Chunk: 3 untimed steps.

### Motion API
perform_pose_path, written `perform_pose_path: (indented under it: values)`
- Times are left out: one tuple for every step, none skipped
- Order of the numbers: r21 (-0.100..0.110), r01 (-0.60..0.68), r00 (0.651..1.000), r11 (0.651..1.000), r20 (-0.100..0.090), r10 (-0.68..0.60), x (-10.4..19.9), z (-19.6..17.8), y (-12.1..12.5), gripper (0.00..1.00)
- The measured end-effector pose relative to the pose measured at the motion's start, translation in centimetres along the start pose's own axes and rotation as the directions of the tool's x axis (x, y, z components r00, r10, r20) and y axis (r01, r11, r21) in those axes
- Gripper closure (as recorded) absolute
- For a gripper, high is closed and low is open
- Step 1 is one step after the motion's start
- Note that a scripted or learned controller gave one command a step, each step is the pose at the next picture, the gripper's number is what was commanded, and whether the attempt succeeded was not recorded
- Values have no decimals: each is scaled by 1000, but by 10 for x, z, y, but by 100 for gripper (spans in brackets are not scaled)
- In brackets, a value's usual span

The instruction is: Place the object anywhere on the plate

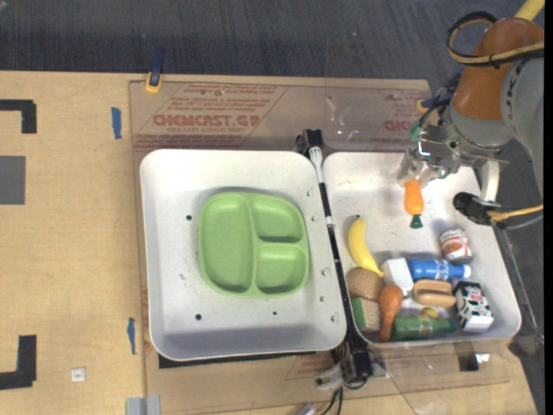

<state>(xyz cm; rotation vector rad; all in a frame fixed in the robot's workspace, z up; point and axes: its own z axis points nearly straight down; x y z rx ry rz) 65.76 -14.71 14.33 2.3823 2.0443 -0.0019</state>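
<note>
The green divided plate (pixel 226 240) lies in the middle of the left bin (pixel 164 232). My gripper (pixel 418 175) hovers over the back of the right bin (pixel 371 180), reaching in from the right. A small orange carrot (pixel 414 199) hangs upright just under the fingers, green tip pointing down, its top end pinched between them. The carrot is well to the right of the plate, across the divider between the bins.
The front half of the right bin holds a banana (pixel 361 245), a red and white can (pixel 455 245), a blue and white bottle (pixel 436 271), a hot dog (pixel 435 294), a cow-patterned cube (pixel 473 305) and several other toy foods. A black rail (pixel 324 201) separates the bins.
</note>
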Motion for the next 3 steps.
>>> perform_pose_path:
  values:
    - [-7, -160, 987, 987, -7, 160, 74, -118, -61, 100]
    - [11, -27, 1000, 1000, -6, 27, 196, -84, -111, 100]
    - [7, -36, 999, 999, -2, 36, 191, -85, -109, 0]
